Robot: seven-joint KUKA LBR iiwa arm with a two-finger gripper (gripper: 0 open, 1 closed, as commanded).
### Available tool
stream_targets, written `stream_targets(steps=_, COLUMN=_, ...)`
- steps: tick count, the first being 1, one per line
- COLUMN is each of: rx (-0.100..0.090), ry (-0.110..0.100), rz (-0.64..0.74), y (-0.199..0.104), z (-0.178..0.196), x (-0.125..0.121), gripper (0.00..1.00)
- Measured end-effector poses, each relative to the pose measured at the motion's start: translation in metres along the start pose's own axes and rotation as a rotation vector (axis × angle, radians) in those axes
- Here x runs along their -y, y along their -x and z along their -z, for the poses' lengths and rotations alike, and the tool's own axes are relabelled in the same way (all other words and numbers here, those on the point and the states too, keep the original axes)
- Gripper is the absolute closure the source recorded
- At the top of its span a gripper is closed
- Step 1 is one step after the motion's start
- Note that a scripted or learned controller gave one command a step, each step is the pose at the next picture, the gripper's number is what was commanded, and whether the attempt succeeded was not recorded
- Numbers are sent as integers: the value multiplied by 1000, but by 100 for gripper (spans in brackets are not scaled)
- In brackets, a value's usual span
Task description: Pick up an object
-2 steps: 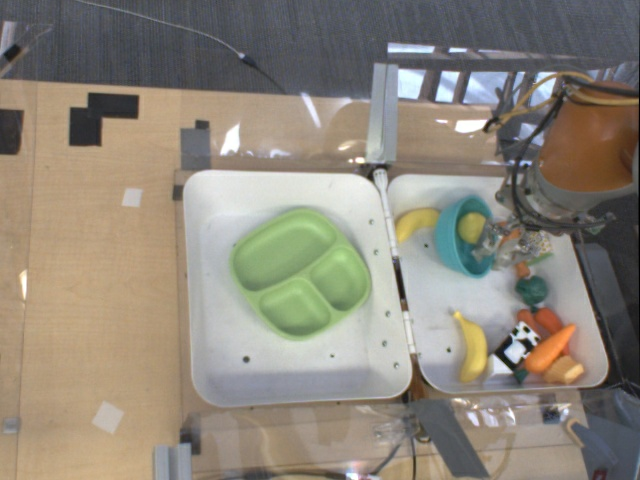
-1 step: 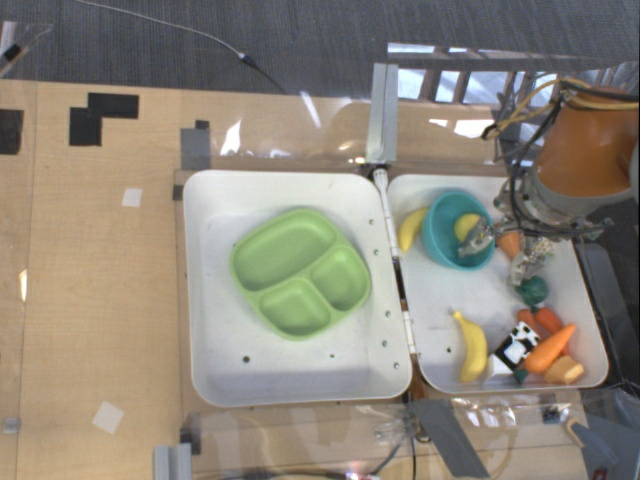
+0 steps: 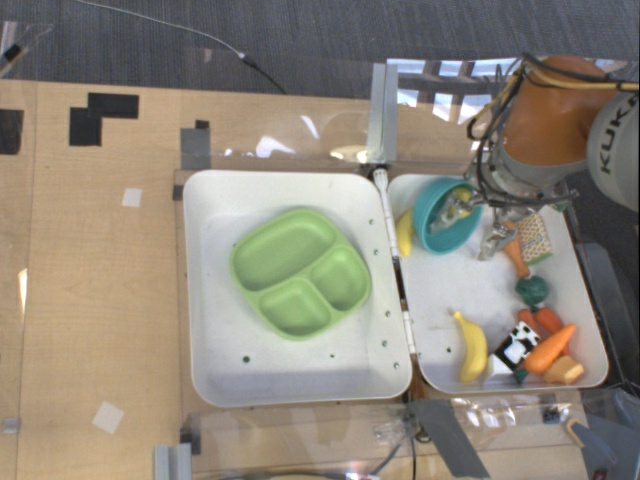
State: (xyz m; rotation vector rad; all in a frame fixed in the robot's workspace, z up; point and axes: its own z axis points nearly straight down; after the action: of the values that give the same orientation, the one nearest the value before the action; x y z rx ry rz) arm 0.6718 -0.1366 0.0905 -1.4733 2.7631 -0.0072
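Looking down on the bench, you see the arm (image 3: 560, 108) reach in over the far corner of the right bin (image 3: 440, 358), its gripper (image 3: 478, 216) lowered at a teal bowl (image 3: 443, 218). The bowl is tipped on its side, its open mouth turned toward the gripper, and the bowl's rim sits at the fingertips; you cannot tell from here whether it is truly pinched between them or merely touched.

Taking the teal bowl as your landmark: a small yellow piece (image 3: 404, 234) lies just beside it on the side toward the left bin (image 3: 215, 363). A banana (image 3: 470, 345) lies well nearer the camera than the bowl, its long axis running roughly front to back. Past the gripper from the bowl lie a patterned card (image 3: 533, 236), a dark green piece (image 3: 533, 290), and carrots (image 3: 550, 346).

The left bin holds a green divided plate (image 3: 300, 271).
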Motion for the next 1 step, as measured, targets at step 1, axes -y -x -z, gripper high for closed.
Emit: stream_targets(steps=1, rx=1, ry=-5, rz=-1, y=-62, z=1, x=10, gripper=0)
